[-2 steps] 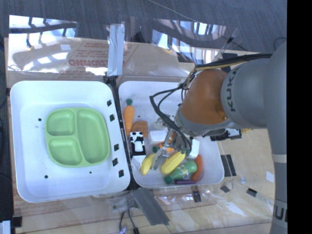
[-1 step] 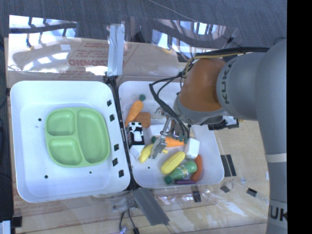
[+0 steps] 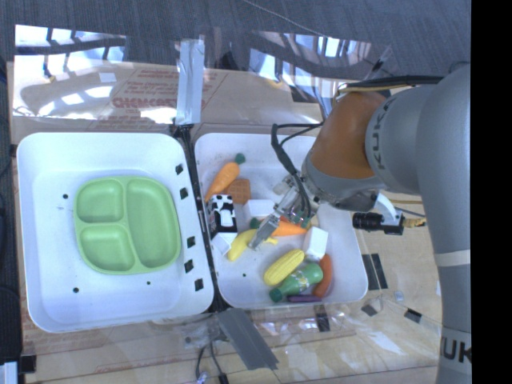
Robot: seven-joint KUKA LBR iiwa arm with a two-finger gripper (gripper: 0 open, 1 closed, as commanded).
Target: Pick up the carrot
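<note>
1. Two shallow white plastic bins stand side by side: the left bin [image 3: 40, 214] and the right bin [image 3: 352, 270], their inner walls touching.
2. One pale green plastic plate with three compartments [image 3: 128, 222] lies flat in the middle of the left bin.
3. One orange toy carrot with a green leafy top [image 3: 224, 177] lies in the right bin's upper left part, tilted, with the leaves pointing up and to the right. It is just above a brownish-orange ridged toy piece [image 3: 239, 190] and apart from the gripper.
4. The two-finger metal gripper [image 3: 264, 235] is low over the middle of the right bin, beside a second, smaller orange piece [image 3: 288, 230]. Whether it is open or closed cannot be told, nor whether it touches that piece.
5. Also in the right bin, one of each:
   - a black-and-white patterned block [image 3: 222, 213] by the left wall;
   - a yellow toy banana [image 3: 239, 246] below it;
   - a yellow toy corn cob [image 3: 284, 266];
   - a green toy vegetable [image 3: 306, 278] touching the corn;
   - a white cube [image 3: 317, 242].
6. One flattened brown cardboard sheet [image 3: 144, 94] lies behind the bins. It bears red print too blurred to read.
7. On the grey arm [image 3: 448, 158], at the lower right, white letters show; "K" and "U" can be read.
</note>
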